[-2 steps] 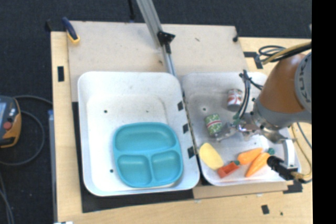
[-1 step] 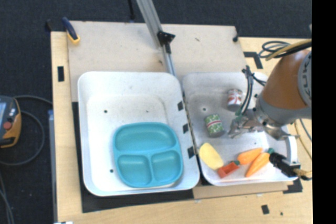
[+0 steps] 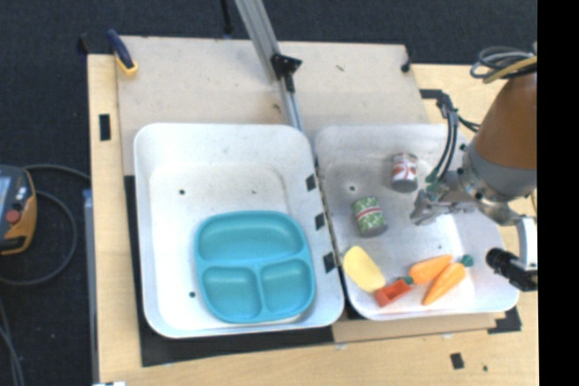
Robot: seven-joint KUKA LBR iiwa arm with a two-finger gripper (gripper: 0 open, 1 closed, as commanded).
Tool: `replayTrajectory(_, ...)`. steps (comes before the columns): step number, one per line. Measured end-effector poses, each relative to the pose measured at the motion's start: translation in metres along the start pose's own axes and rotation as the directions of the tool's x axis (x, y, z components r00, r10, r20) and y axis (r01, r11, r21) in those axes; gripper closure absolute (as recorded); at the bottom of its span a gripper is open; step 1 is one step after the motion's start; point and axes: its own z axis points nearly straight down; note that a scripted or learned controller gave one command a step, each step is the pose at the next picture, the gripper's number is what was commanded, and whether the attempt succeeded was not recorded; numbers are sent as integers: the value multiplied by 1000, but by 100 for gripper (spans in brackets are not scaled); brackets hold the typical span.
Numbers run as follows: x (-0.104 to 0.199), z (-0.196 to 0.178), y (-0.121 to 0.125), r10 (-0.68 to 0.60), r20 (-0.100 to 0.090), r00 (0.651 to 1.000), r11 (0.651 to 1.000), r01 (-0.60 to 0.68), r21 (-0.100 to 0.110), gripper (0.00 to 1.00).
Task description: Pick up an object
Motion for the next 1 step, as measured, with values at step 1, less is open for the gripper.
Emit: replayTrajectory(1,-4,-63,-4,-8,1,1000,1000,8,-3,100)
